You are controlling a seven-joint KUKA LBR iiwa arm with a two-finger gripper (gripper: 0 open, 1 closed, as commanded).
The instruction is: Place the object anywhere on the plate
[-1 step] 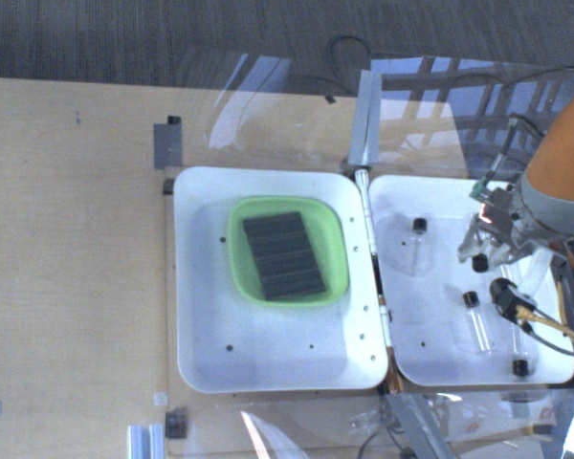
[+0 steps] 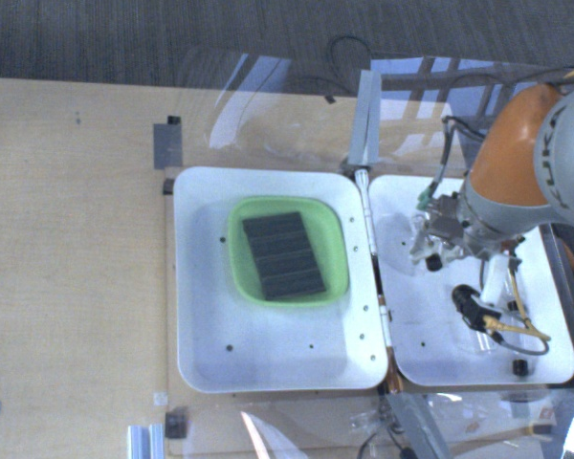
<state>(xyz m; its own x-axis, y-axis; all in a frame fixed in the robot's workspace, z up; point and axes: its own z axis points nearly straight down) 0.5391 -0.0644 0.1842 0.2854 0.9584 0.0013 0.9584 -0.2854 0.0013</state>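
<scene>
A dark grey ribbed rectangular block point(image 2: 284, 254) lies flat on the green square plate point(image 2: 336, 272), near the plate's middle and slightly turned. The plate sits in the left white bin point(image 2: 268, 357). My gripper point(image 2: 429, 249) hangs over the left part of the right bin point(image 2: 430, 352), well to the right of the plate and apart from the block. Nothing shows in its grasp. The grey arm with its orange band point(image 2: 517, 161) reaches in from the right above it.
Black and yellow cables point(image 2: 493, 318) trail from the wrist over the right bin's floor. A raised divider point(image 2: 373, 275) separates the two bins. A grey post point(image 2: 366, 122) stands behind the bins. Wooden bench point(image 2: 67, 256) extends to the left.
</scene>
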